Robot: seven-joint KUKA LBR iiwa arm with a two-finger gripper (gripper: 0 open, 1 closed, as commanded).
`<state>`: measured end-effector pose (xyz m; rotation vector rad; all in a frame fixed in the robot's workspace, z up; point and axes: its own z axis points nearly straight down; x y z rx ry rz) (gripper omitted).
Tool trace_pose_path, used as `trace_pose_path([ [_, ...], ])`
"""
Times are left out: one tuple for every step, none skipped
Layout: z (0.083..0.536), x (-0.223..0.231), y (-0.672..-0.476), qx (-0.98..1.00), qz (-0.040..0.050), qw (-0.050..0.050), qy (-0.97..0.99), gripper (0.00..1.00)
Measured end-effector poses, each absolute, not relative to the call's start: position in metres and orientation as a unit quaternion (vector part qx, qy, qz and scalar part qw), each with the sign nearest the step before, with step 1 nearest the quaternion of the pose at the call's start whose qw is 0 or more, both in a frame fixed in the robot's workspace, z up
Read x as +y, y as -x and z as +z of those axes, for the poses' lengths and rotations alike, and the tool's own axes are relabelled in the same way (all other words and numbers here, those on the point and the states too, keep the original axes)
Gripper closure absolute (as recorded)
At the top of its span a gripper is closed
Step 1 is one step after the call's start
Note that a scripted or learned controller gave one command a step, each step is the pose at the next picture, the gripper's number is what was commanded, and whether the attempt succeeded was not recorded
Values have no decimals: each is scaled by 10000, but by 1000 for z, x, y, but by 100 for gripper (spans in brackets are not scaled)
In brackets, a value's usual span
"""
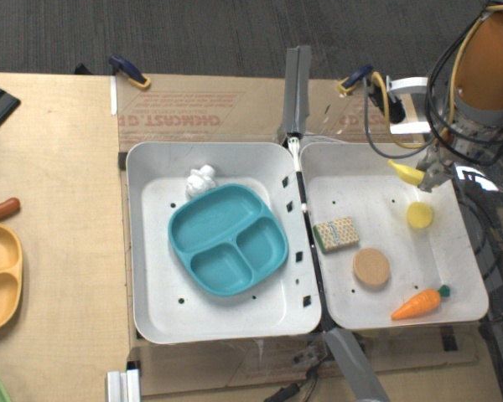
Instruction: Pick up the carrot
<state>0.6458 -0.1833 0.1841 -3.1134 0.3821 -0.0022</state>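
The carrot [419, 302], orange with a small green top, lies along the near edge of the right bin [469, 249], close to its near right corner. My gripper [429, 178] hangs over the far right part of that bin, well behind the carrot and apart from it. Its tip is right next to a small yellow wedge [405, 172], and the contact between them is too small to make out. Nothing touches the carrot.
The right bin also holds a yellow ball [419, 215], a tan round disc [371, 268] and a speckled block [336, 234]. A teal divided plate [226, 239] and a white crumpled object [201, 180] sit in the left bin. Cables [381, 111] hang behind the gripper.
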Motion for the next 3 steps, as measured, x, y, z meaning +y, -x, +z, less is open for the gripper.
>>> trace_pose_path([
  [179, -135, -656, 995, -9, 29, 9950, 100],
  [245, -39, -659, 1760, 13, 32, 9844, 100],
  [207, -23, -658, 1026, 23, 27, 9947, 100],
])
